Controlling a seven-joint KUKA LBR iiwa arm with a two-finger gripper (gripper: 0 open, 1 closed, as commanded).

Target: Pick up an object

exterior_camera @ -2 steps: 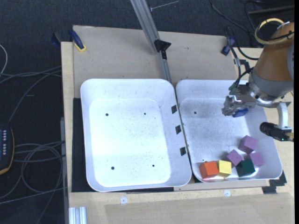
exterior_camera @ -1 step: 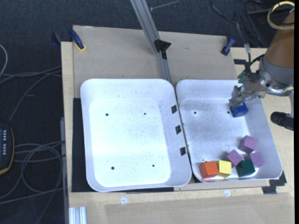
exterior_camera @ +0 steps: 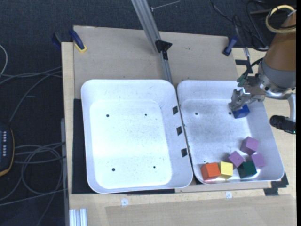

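Note:
My gripper [exterior_camera: 240, 105] hangs over the upper right part of the right bin [exterior_camera: 207, 126], reaching in from the right. A small blue block [exterior_camera: 241, 111] sits between its fingertips, and the fingers are shut on it. In the bin's near right corner lie an orange block [exterior_camera: 211, 170], a yellow block [exterior_camera: 226, 168], a dark green block [exterior_camera: 246, 170] and three purple blocks [exterior_camera: 250, 144], [exterior_camera: 236, 158], [exterior_camera: 258, 160].
The left bin [exterior_camera: 127, 131] stands beside the right one, with black clips along the shared wall. A metal pole [exterior_camera: 150, 27] slants up from the back of the bench. Blue clamps grip the board's far corners. Cables lie on the floor at left.

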